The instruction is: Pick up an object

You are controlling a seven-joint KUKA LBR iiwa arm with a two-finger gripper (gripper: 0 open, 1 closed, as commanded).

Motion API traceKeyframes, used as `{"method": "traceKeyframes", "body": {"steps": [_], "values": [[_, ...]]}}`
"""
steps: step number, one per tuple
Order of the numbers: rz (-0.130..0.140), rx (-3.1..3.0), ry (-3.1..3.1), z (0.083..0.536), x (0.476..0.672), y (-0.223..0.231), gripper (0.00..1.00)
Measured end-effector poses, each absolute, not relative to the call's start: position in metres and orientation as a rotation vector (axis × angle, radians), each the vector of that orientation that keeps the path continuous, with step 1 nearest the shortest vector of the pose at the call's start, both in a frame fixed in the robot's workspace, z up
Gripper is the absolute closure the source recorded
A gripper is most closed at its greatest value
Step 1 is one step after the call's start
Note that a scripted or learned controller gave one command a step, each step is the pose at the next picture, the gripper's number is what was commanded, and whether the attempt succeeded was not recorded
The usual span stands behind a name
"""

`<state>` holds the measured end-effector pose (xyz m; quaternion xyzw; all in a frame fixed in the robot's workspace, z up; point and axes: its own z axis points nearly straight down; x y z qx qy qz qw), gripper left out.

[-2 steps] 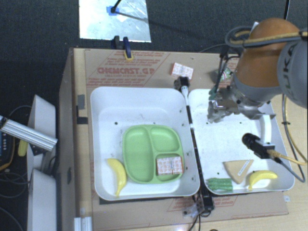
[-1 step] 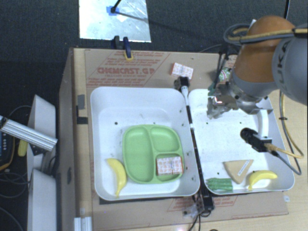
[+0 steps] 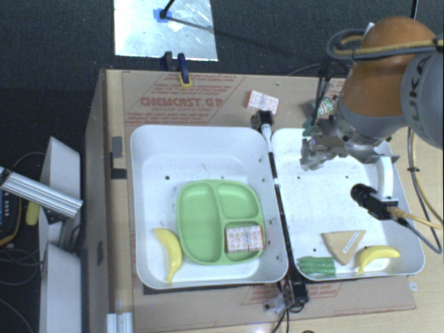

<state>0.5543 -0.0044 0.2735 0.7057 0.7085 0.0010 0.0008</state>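
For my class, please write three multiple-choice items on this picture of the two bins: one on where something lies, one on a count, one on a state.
1. Where does the green plate lie?
A. In the left bin
B. In the right bin
C. On the cardboard behind the bins

2. How many bananas are in the bins?
A. One
B. Two
C. Four

3. How does the gripper stand?
A. Resting on the green plate
C. Over the right bin's far part
B. Outside both bins, on the floor

Answers: 1 A, the plate sits inside the left bin. 2 B, one banana beside the plate, another banana in the right bin. 3 C, it hangs above that bin's back area.
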Motion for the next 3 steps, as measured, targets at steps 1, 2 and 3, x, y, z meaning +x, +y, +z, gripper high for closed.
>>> {"method": "traceKeyframes", "body": {"steps": [1, 2, 3], "values": [[0.005, 2.211, 2.228, 0.284, 0.555, -0.004, 1.00], [0.002, 2.216, 2.226, 0.266, 0.560, 0.016, 1.00], [0.002, 2.216, 2.226, 0.266, 0.561, 0.022, 1.00]]}}
